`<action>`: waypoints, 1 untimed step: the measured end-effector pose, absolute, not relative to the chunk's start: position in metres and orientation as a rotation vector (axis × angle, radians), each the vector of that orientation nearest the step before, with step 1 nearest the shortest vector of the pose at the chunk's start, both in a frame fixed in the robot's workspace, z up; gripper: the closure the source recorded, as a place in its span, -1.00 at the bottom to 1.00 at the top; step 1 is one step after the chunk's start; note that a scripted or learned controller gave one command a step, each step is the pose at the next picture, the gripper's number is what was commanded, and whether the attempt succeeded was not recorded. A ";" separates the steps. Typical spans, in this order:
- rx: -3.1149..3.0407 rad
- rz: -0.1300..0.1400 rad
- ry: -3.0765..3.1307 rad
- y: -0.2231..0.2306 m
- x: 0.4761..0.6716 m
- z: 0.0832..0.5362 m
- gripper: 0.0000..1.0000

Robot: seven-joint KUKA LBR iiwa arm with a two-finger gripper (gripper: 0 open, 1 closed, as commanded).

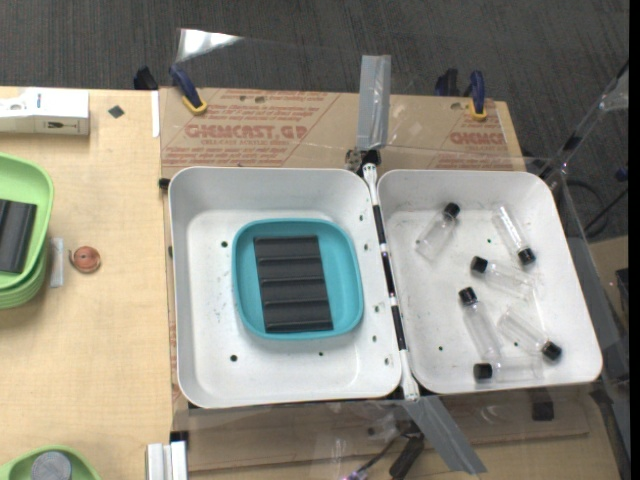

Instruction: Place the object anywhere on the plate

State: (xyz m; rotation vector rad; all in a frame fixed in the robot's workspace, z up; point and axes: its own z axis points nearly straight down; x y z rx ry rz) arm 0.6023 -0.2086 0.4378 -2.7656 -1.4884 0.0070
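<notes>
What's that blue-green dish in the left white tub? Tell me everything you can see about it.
The teal plate is a shallow square dish with rounded corners and a raised rim, smooth like plastic. It lies flat near the middle of the left bin, resting on its floor, clear of the walls. A dark ridged insert, with four or so ribs across it, covers most of its centre. None of the clear vials in the right bin lies on it.

We see a pale wooden bench [100,368] bearing two white bins, left bin [200,368] and right bin [420,358], at centre, a brown printed sheet [270,128] above them, and green dishes [30,188] at left.
</notes>
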 end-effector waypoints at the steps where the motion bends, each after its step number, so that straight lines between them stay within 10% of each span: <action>1: -2.766 0.007 -1.488 -0.209 0.602 0.438 -1.00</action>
